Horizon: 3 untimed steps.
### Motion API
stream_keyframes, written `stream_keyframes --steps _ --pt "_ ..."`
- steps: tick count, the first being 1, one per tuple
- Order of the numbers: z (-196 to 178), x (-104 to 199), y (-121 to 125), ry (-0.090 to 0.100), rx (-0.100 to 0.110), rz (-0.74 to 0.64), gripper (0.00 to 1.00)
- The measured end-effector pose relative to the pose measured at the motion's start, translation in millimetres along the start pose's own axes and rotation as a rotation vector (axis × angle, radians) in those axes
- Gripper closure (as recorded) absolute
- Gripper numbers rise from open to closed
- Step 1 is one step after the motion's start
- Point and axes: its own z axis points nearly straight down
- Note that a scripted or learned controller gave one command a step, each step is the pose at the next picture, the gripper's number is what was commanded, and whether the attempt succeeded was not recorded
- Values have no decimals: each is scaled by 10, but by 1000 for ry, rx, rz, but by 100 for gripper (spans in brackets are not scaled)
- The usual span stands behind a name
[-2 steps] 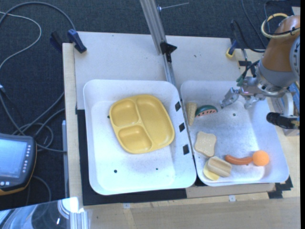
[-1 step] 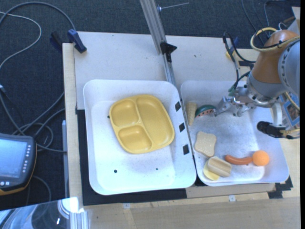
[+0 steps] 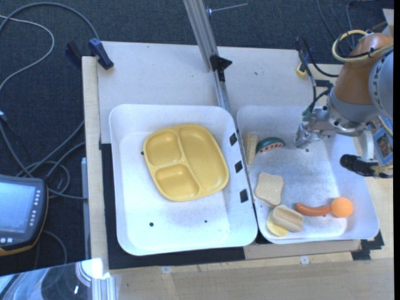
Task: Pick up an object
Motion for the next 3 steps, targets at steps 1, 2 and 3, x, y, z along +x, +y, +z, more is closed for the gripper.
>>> stream_keyframes --steps 1,2,3 --pt "-632 -47 70 -4 -8 1 100" --pt "-1206 -134 139 -4 -8 0 100" --pt "-1455 -132 152 -3 -5 0 100"
